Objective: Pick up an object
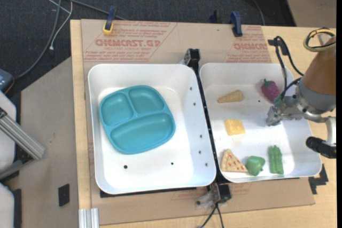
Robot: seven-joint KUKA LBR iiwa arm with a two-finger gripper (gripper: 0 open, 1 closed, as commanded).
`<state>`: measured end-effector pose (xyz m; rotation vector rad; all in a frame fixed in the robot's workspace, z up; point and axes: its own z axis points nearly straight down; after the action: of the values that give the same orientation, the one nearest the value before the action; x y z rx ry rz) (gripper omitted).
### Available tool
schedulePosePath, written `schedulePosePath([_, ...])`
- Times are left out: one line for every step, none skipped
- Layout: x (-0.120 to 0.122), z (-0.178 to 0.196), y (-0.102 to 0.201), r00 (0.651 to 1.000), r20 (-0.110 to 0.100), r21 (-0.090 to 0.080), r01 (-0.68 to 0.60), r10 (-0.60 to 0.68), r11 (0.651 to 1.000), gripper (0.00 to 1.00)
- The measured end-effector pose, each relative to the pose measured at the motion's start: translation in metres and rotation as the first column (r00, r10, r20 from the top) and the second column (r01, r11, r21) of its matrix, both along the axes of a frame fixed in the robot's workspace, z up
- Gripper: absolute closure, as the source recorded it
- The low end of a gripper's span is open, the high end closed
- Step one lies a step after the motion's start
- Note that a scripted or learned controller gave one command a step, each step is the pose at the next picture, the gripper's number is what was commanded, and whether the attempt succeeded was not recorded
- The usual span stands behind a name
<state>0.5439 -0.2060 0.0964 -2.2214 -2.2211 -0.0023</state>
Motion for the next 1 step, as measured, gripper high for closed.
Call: schedulePosePath([-0.0035, 0.0622, 0.0008, 1.000, 0.002, -0.002, -0.001, 0.001, 1.000, 1.00])
